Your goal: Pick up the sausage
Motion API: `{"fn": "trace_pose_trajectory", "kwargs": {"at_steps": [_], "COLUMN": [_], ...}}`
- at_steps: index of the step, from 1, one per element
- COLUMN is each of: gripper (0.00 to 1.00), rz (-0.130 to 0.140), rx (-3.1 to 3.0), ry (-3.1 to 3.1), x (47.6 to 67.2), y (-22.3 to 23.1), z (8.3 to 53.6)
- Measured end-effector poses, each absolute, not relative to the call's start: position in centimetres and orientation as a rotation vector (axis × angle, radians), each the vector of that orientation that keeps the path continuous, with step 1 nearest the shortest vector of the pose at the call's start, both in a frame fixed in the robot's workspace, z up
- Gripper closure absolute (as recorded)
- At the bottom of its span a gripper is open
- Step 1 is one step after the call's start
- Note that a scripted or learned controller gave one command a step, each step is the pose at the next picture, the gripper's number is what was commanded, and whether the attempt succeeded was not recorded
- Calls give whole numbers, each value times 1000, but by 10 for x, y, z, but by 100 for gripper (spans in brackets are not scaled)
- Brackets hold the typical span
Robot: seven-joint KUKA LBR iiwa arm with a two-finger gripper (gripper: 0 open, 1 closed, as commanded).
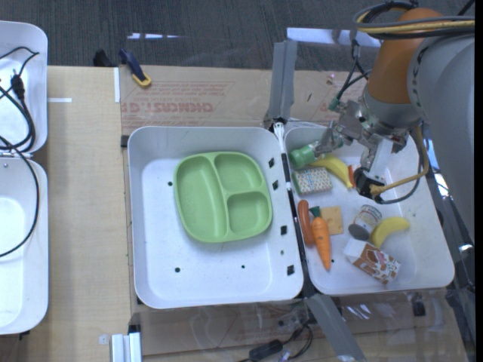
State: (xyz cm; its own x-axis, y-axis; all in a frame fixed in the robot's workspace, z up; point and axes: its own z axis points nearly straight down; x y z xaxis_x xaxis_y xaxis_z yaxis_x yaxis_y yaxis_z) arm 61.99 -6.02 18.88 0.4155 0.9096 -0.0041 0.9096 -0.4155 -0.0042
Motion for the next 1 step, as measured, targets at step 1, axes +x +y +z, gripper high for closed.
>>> {"fn": "trace_pose_trajectory", "kwargs": {"at_steps": [1], "gripper": [0], "rz": [49], "rx": [-2679], "ry": [-1601], "x": [639], "y": [-108], "z": [107]}}
